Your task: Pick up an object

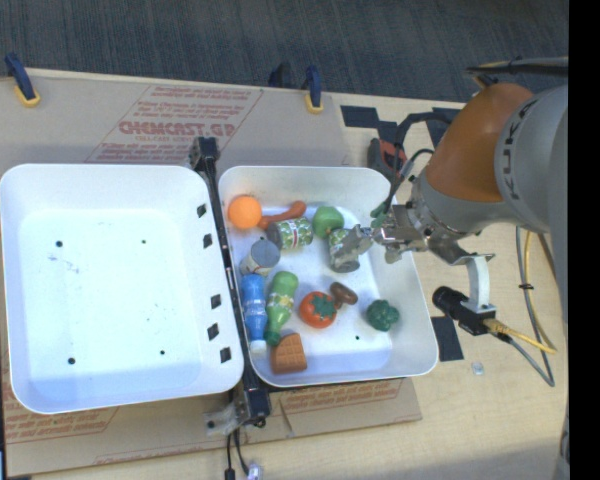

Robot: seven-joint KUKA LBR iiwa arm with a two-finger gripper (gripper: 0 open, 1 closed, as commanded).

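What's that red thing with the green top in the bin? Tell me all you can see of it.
The toy tomato is round and orange-red with a dark green leafy cap, and looks like smooth plastic. It lies in the right bin, towards its near side. A green bottle lies close on its left and a small brown piece beside its upper right; whether they touch is unclear.

We cannot tell how the jaws stand; the gripper (365,240) blurs against a greyish object (343,255), hiding its far side.

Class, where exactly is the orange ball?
The orange ball lies in the right bin's far-left corner, beside the divider, left of the sausage and above the grey can.
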